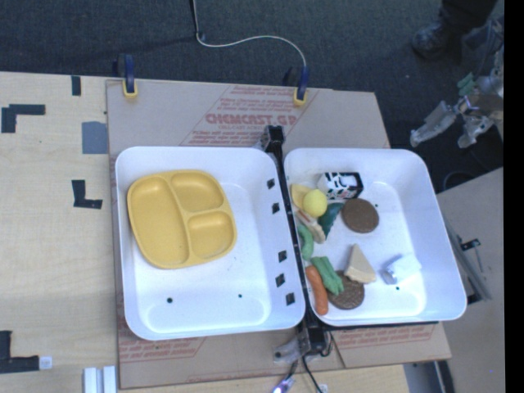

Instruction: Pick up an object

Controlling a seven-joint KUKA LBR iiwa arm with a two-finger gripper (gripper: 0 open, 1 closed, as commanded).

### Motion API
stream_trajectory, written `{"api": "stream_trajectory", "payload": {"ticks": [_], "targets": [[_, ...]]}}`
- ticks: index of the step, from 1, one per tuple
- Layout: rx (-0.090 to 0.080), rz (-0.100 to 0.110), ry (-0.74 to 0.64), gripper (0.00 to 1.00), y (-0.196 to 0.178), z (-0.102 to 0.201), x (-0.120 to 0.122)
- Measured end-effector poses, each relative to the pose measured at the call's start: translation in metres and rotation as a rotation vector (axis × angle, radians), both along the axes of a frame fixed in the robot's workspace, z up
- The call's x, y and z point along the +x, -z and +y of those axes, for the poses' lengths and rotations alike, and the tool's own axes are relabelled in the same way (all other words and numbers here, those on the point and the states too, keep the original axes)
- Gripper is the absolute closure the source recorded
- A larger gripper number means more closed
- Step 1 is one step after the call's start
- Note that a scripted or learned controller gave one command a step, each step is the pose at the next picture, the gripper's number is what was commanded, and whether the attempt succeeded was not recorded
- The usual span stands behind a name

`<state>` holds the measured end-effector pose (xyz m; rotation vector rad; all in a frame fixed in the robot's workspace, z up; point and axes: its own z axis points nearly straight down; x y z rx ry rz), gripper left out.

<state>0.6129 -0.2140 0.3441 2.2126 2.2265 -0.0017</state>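
The right bin (426,219) holds several toy foods. A black-and-white block (340,185) lies by a yellow lemon (314,202), with a brown round cookie (359,216) to their right. Lower down are a tan wedge (359,264), an orange carrot (318,289), green pieces (330,274), a second brown disc (349,295) and a small white-blue piece (399,268). My gripper (450,129) hangs beyond the right bin's far right corner, over the dark floor. Its fingers are spread open with nothing between them.
In the left bin (205,301) lies a yellow divided plate (182,217). A black divider (282,228) runs between the bins. Two clamps (129,84) (300,95) pin the cardboard at the back, and a white cable (246,41) loops behind it.
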Motion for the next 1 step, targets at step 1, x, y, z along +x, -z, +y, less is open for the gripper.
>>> {"api": "stream_trajectory", "payload": {"ticks": [1], "targets": [[0.001,0.010,0.003,1.00,-0.0057,-0.0016,-0.0027]]}}
